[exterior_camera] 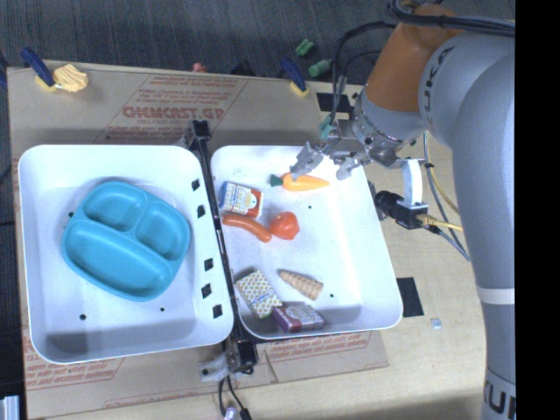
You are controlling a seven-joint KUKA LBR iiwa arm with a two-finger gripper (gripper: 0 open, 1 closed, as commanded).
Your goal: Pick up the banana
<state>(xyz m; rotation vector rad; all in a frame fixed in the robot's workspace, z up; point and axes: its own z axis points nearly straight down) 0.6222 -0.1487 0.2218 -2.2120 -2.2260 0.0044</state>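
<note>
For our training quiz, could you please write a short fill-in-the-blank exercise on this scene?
1. The blue tray lies in the ____ bin.
2. The tool hovers over the ____ bin.
3. The cone lies near that bin's ____ edge.
4. The arm's band is ____.

Missing words: left; right; front; orange

The banana (308,182) is small and yellow-orange with a greenish left tip. It lies flat and nearly level near the upper edge of the right white bin (372,234), right of centre frame.
</note>
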